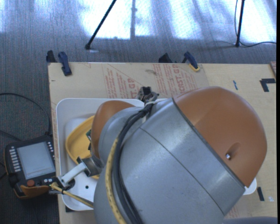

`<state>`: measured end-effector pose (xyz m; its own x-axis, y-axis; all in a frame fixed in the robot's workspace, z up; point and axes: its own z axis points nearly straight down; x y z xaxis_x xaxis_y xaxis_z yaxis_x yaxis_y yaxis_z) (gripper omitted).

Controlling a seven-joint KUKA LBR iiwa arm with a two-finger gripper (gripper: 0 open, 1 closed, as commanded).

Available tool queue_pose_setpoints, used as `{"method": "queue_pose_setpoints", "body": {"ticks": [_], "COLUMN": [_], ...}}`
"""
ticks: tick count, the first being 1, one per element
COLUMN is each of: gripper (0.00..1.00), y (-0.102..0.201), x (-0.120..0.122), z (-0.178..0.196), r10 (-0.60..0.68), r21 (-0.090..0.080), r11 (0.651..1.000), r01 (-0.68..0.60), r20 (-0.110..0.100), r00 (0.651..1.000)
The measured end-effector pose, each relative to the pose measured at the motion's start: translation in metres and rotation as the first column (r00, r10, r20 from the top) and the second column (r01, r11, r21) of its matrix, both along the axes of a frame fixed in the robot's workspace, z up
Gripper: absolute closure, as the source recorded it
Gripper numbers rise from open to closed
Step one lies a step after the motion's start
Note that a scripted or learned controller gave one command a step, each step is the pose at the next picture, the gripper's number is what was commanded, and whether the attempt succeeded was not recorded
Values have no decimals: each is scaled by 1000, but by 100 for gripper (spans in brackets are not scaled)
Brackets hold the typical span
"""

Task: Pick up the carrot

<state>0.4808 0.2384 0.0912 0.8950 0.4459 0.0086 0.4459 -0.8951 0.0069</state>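
My grey arm with its orange bands (214,125) reaches across from the right and covers most of both bins. Its wrist end and gripper (87,164) sit low over the left white bin (61,120), near that bin's front left part. A flat yellow item (77,141) lies in the left bin, partly under the wrist. The arm hides whatever else lies in the bins.
The bins rest on a cardboard-covered bench (130,78) with blue clamps (64,62) along its back edge. A teach pendant (31,164) lies on the carpet to the left. Tripod legs (102,20) stand behind the bench.
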Motion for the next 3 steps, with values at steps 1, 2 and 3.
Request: {"method": "queue_pose_setpoints", "body": {"ticks": [1, 2, 3], "gripper": [100, 100, 0], "y": [-12, 0, 3], "x": [79, 14, 12], "z": [29, 0, -3], "r10": [98, 63, 65], "r21": [-6, -3, 2], "r11": [995, 998, 998], "r01": [-98, -63, -65], "r20": [-38, -8, -15], "r00": [994, 998, 998]}}
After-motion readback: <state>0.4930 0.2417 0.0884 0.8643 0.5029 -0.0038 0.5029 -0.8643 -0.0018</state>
